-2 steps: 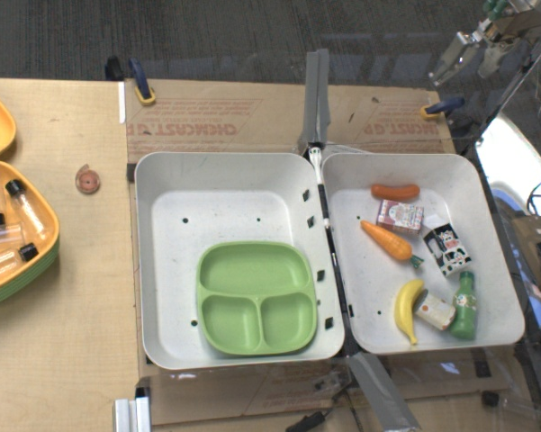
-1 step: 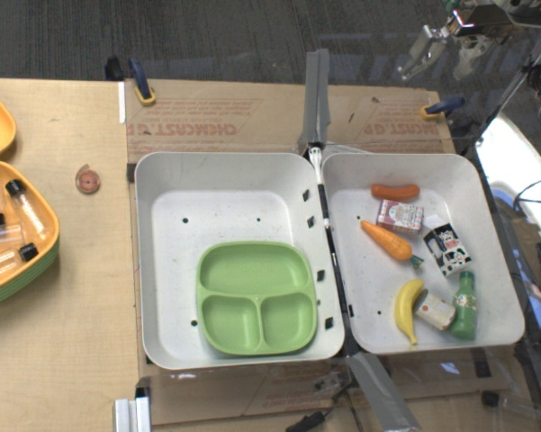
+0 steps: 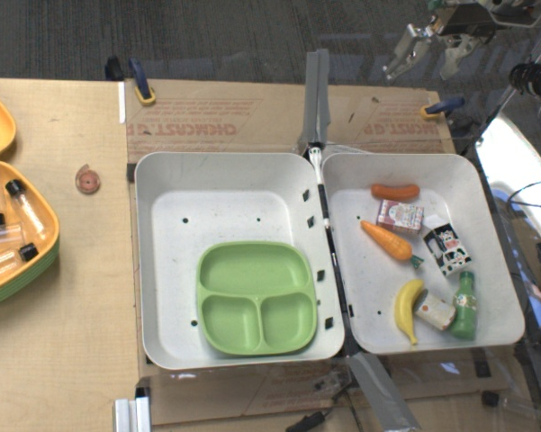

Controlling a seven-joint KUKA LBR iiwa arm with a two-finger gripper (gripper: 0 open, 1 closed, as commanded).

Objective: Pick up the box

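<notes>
End effector hangs open and empty beyond the tabletop's far right corner. Your box lies in the right bin, between sausage and carrot. Descend straight, fingers straddling its short sides, clear of both neighbours.

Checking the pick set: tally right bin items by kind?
Boxes: 2, pink box, black-and-white carton
Toy food: 3, sausage, carrot, banana
Bottles: 1, green bottle
Unclear: 1, pale block
Total: 7
</notes>
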